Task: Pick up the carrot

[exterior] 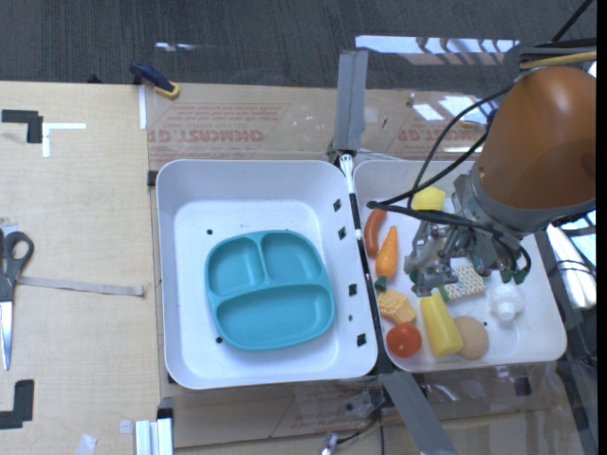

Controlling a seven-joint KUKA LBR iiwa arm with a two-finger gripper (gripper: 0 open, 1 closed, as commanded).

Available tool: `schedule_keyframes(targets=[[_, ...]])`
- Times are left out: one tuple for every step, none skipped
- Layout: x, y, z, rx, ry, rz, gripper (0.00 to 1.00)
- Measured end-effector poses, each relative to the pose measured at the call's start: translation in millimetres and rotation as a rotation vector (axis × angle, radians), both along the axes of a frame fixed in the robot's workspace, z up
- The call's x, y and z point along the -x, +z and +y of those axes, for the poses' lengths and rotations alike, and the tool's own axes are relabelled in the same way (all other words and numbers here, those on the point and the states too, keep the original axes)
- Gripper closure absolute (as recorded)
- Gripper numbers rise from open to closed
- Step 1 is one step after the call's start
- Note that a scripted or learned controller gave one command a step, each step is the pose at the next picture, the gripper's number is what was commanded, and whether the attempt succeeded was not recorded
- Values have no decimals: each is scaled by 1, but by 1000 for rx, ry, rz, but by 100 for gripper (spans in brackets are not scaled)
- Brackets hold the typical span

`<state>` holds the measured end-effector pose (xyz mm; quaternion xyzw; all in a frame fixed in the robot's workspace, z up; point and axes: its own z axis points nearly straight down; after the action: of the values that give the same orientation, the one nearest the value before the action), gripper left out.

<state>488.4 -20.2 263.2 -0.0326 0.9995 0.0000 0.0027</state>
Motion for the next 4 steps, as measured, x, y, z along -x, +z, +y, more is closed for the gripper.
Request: schedule_keyframes(targets=[[-2, 9, 0, 0, 2, -5, 100], [-4, 19, 1, 0, 3, -9, 100], [-6, 28, 1, 1, 4, -14, 100], [-8, 37, 1, 1, 4, -18, 100]])
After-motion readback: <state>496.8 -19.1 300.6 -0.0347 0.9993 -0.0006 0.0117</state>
